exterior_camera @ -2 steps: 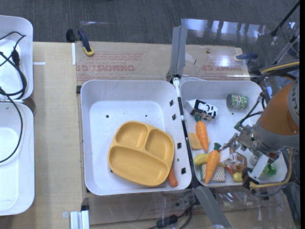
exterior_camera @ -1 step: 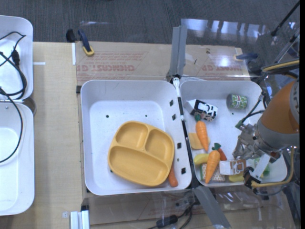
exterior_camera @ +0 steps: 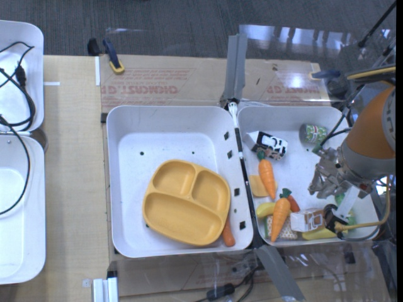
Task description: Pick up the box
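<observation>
Camera view: the box point(exterior_camera: 313, 219), a small white carton with red print, lies near the front edge of the right bin point(exterior_camera: 296, 115). It touches or nearly touches an orange plastic carrot point(exterior_camera: 279, 214) on its left and a yellow banana point(exterior_camera: 320, 234) along its front. The gripper point(exterior_camera: 327, 184) hangs just above and to the right of it; you cannot tell from here whether it is spread or closed, and nothing is visibly held.

Risk, as a judgement: with the box crowded like this, a descent could land on the carrot or banana, or push the carton against the bin wall instead of straddling it. Smooth printed card may also slip under a shallow pinch.

Other contents: a second carrot point(exterior_camera: 267, 177), a black-and-white toy point(exterior_camera: 271, 145), and a green cup point(exterior_camera: 313, 133). The left bin point(exterior_camera: 126, 168) holds a glossy yellow divided plate point(exterior_camera: 187, 201) with rounded corners.
</observation>
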Robot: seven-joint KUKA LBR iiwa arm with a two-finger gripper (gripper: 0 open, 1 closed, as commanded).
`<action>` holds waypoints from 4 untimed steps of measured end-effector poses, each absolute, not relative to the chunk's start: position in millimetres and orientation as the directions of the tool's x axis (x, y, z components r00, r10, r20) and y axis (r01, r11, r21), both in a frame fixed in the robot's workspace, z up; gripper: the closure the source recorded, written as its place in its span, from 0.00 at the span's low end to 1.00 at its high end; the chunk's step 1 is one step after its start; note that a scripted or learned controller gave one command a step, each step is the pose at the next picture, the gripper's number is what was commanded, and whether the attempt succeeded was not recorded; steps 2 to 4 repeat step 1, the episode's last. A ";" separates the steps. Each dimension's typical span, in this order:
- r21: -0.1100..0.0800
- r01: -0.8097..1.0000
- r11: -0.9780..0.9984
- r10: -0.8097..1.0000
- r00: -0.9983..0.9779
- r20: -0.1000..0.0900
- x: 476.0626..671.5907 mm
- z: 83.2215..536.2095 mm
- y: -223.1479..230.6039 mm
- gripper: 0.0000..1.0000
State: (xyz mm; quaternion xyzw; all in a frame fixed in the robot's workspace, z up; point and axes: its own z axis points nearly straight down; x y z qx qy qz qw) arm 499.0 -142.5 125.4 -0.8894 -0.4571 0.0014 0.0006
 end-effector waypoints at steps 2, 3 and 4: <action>-0.003 0.813 -0.582 0.813 0.582 -0.002 498.9 125.3 -142.5 0.00; -0.003 0.813 -0.582 0.813 0.582 -0.002 498.9 125.3 -142.5 0.00; -0.003 0.813 -0.582 0.813 0.582 -0.002 498.9 125.3 -142.5 0.00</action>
